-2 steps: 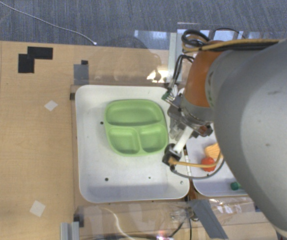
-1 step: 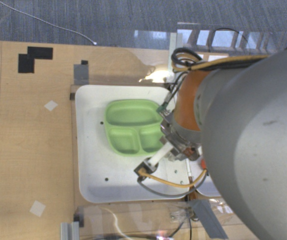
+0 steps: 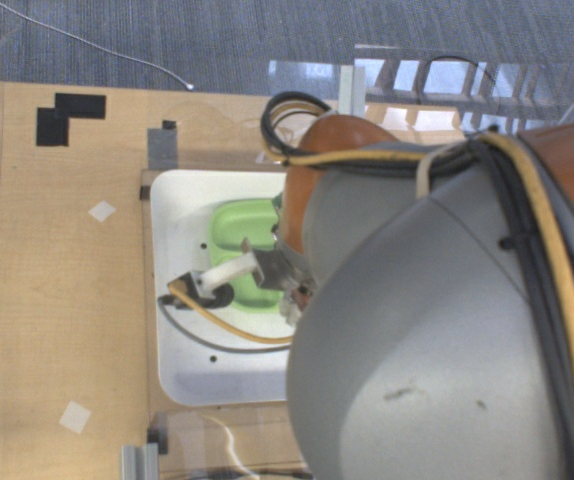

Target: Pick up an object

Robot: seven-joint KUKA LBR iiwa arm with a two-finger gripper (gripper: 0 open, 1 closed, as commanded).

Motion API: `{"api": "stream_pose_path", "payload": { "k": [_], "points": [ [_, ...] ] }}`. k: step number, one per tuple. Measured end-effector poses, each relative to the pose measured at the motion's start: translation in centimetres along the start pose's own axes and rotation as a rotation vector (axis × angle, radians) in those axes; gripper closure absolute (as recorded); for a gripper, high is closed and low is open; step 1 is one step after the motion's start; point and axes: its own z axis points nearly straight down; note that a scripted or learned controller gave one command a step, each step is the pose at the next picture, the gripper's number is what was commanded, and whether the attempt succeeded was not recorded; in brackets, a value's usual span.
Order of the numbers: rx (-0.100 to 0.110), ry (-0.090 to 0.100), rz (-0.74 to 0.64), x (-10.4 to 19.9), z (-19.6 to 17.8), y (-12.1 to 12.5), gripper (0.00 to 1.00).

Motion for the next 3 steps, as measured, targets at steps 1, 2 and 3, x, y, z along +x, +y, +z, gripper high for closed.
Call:
{"api": "stream_pose_path", "payload": {
  "k": [1, 2, 3],
  "points": [
    [0.001, 0.000, 0.100, 1.2, 0.3, -4.0, 1.00],
    [-0.002, -0.003, -0.282, 1.1, 0.2, -3.4, 1.00],
    [0.000, 0.003, 0.045, 1.5, -10.2, -4.6, 1.00]
  ]
}}
